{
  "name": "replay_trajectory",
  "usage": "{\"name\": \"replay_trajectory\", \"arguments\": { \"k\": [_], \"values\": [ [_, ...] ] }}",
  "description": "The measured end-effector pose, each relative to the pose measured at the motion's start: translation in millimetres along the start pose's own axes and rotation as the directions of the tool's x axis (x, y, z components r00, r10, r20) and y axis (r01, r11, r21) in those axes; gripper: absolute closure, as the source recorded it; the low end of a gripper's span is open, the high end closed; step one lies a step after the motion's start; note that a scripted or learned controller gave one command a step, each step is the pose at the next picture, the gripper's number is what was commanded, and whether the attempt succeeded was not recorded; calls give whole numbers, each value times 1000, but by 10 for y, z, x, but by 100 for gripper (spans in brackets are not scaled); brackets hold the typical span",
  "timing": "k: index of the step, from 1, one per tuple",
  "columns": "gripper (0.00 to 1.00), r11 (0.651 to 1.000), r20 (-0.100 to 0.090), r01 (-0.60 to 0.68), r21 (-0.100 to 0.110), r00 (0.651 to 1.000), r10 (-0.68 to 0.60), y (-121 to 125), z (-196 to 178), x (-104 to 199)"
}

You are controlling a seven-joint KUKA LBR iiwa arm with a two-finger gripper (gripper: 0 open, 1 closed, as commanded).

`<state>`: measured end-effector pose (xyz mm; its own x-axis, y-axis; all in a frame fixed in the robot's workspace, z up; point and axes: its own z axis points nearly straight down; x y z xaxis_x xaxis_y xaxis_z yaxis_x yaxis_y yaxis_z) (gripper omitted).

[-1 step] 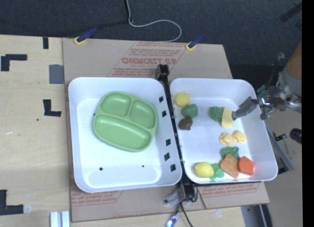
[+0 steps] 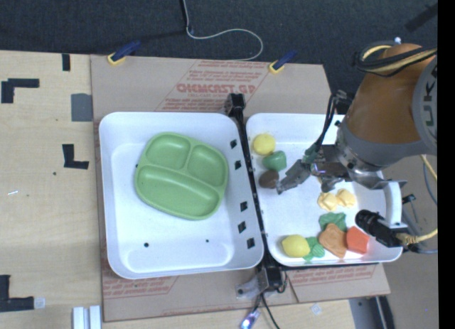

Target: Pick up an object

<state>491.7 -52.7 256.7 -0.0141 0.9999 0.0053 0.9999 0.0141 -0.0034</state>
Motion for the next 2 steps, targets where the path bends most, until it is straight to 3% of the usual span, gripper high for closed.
{"name": "replay_trajectory", "arguments": {
  "k": [1, 2],
  "values": [
    [100, 1000, 5, -11, 0, 1000, 11, 3, -99, -78],
    [100, 1000, 2, -2, -18, 1000, 2, -43, -1525, 678]
  ]
}}
